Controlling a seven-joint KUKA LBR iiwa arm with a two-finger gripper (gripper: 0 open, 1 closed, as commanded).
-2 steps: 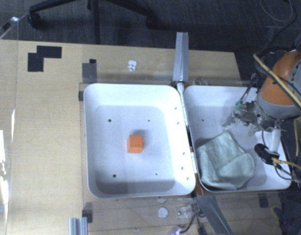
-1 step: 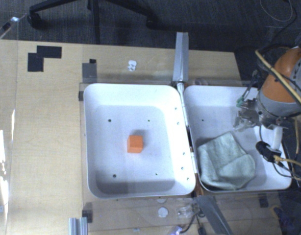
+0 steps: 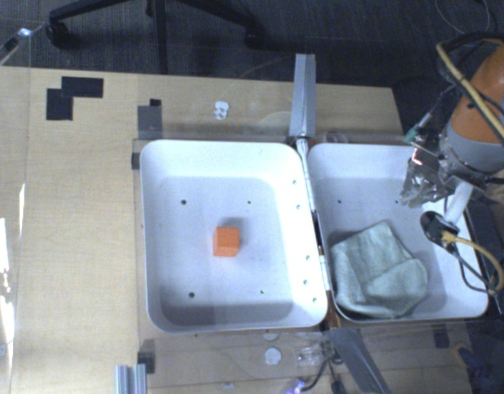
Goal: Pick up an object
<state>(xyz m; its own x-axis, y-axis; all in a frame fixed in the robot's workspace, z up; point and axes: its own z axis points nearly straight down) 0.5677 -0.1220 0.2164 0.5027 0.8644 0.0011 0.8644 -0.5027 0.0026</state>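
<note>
Nearest the camera, along the bottom of the view, ran the front lip of the bench (image 3: 71, 302), a pale wooden surface carrying two shallow white bins. All positions below were referenced to the metal divider (image 3: 302, 97) standing between the bins.

1. Object locations. The left bin (image 3: 166, 171), to the left of the divider, held a small orange cube (image 3: 226, 241) lying flat near the bin's middle, well apart from every wall. The right bin (image 3: 359, 167), to the right of the divider, held a crumpled grey cloth (image 3: 378, 271) bunched against the front wall and close to the divider side.

2. End effector. The gripper (image 3: 422, 185) hung over the far right part of the right bin, well apart from the cloth and further still from the cube. It held nothing. Whether it was spread or closed could not be told from this view, since the wrist hardware and cables cluttered it.

3. Recommended procedure. The cloth appeared to be the nearer target. A good pick would likely call for centring above the highest fold, descending vertically, and closing on a ridge of fabric rather than a flat patch. For the cube, the arm would need to cross the divider, align squarely with two opposite faces, and descend without nudging it.

4. Caution. Soft cloth might slip free on lifting.
</note>
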